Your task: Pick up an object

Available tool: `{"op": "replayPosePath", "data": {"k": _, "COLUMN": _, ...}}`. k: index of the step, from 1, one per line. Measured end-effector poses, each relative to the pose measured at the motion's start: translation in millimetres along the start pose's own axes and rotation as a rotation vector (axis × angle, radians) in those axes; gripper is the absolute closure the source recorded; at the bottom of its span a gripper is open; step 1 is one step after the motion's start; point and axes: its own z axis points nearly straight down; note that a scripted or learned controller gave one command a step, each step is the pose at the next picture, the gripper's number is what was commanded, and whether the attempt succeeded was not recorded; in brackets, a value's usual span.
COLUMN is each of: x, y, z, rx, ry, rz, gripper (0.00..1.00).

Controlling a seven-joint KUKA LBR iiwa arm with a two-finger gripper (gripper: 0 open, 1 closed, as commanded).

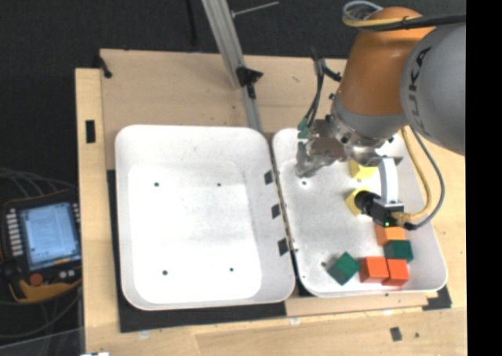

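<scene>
Camera view: the gripper (307, 160) is seen low over the upper left part of the right bin (314, 213), beside the divider. Nothing is seen between its tips; spread or pressed together cannot be told. Blocks are clustered well apart from it, toward the bin's lower right: green block (342, 267), two orange blocks (386, 270), dark green block (399, 250). A yellow piece (361, 199) is partly hidden behind the wrist hardware.
</scene>
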Motion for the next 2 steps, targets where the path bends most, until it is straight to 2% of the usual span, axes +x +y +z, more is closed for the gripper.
{"op": "replayPosePath", "data": {"k": 1, "x": 43, "y": -14, "z": 8, "rx": 0.000, "ry": 0.001, "rz": 0.000, "gripper": 1.00}}
{"op": "replayPosePath", "data": {"k": 2, "x": 85, "y": -49, "z": 20, "rx": 0.001, "ry": 0.000, "rz": 0.000, "gripper": 1.00}}
